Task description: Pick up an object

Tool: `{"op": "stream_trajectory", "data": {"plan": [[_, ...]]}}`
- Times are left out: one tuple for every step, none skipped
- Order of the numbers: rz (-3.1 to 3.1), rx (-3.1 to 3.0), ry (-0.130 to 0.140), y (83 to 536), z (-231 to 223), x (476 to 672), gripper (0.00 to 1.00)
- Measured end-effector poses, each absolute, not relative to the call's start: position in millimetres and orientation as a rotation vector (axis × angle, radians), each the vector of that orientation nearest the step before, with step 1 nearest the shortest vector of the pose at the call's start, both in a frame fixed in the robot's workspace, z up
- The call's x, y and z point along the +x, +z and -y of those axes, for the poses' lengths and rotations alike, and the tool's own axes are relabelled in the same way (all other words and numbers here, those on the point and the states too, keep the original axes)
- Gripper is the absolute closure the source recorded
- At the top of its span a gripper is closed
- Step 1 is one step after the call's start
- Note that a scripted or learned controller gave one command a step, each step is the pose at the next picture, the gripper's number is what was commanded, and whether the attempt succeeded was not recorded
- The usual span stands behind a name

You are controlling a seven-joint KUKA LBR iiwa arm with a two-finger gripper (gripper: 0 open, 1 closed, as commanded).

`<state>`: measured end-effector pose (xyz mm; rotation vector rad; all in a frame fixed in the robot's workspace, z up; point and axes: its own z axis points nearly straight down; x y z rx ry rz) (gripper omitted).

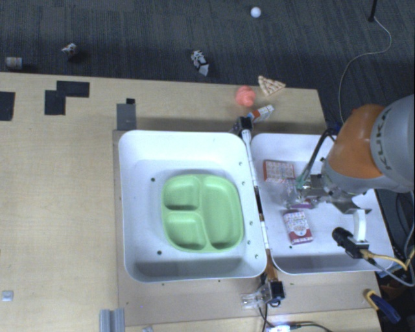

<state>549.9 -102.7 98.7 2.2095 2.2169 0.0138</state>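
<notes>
1. Closest to the lens stood the grey arm (397, 150), raised over the right bin (314, 258) and reaching in from the right, its orange band (355, 152) just above the wrist.
2. Its claw (303, 192) was low over the middle of that bin. I could not tell whether it was spread or pressed together, and nothing could be seen pinched in it.
3. Two things lay in the right bin, both to the claw's left. A red-and-white packet (279, 170) lay flat toward the far wall. A small red packet (297, 227) lay nearer the front, slightly tilted. The claw was between the two and near both; whether it touched either was unclear.
4. A clear, glinting scrap (290, 198) lay just beside the claw, above the small red packet; it was too faint to name.
5. The left bin (133, 194) held a green plate (201, 211) with three compartments, lying flat near the middle of the bin, well apart from the claw.
6. Both bins sat side by side on the tan worktop (58, 214), their inner rims touching.
7. Beyond the bins, near the worktop's far edge, lay a pink ball (245, 96), a wedge-shaped toy (271, 85) just to the ball's right, and an orange-tipped tube (261, 113) close to the bins' far corners.
8. On the dark floor (130, 26) past the worktop lay a white ball (255, 11).
</notes>
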Motion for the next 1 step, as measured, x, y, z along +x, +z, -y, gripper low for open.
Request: {"op": "stream_trajectory", "data": {"plan": [[-2.225, 2.215, 0.005, 184.9, 48.6, 508.5, 1.00]]}}
